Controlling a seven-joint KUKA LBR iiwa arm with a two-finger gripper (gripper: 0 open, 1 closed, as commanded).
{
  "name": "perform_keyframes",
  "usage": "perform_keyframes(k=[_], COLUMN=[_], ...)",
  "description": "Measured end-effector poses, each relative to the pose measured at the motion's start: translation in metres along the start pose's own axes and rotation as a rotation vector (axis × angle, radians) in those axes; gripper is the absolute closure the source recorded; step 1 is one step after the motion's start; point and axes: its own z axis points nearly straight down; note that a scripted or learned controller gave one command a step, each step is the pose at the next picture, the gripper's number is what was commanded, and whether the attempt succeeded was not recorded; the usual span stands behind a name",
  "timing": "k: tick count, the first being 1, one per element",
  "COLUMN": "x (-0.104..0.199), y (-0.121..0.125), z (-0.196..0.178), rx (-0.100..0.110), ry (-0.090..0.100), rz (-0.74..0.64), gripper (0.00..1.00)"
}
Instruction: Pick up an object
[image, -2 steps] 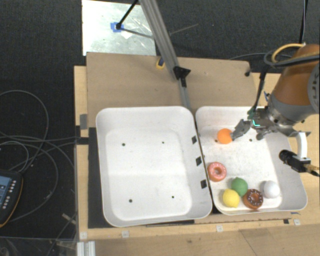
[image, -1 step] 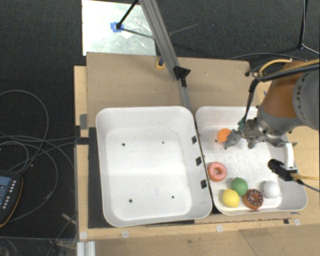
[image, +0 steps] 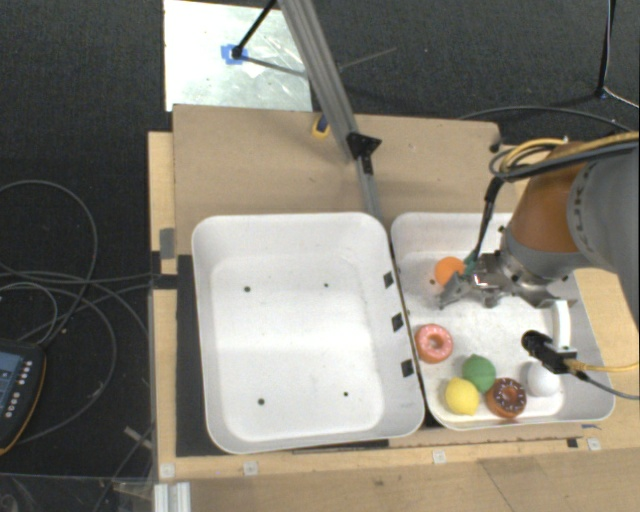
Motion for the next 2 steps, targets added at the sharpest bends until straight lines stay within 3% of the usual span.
perform_keyframes(k=[1,2], x=[-0.001,-0.007], y=[0.002,-0.002], z=[-0.014,-0.075], rx=[-0.007,-0.011], ry=[-0.001,-0.002], rz=[0.000,0.001], gripper=[1.00,1.00])
